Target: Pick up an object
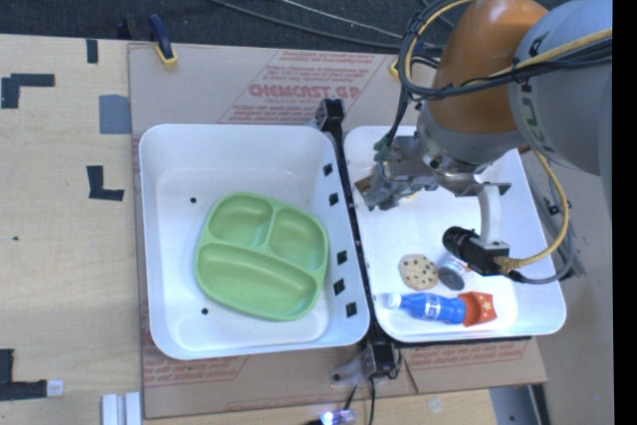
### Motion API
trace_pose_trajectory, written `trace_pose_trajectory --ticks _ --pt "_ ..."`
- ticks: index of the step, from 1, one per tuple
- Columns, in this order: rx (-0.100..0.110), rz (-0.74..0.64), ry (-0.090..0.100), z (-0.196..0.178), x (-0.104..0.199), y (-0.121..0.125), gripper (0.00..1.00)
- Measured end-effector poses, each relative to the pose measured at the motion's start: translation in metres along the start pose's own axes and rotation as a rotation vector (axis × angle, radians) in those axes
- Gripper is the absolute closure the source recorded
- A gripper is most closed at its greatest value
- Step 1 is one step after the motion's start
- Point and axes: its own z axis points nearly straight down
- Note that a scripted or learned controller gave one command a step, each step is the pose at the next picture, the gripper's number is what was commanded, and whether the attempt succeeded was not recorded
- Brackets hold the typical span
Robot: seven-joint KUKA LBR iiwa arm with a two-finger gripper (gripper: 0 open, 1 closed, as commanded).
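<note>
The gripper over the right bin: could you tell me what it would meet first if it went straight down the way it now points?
Probably the bare white floor of the right bin. The gripper hangs near that bin's upper left, well apart from the cookie and blue bottle nearer the camera. Depth is hard to judge here.

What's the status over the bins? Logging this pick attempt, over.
Gripper low in right bin, far-left corner, fingers unclear. Cookie, blue bottle near front edge, untouched. Green plate in left bin.

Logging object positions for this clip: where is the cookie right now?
The cookie lies in the right-hand bin, near its front, just above the blue bottle and left of a small round lid-like item.
</note>
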Motion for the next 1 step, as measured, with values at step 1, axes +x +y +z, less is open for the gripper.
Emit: trace_pose_trajectory --ticks 1 --pt "0.002 0.001 0.0 0.0161 0.0473 0.0 1.0"
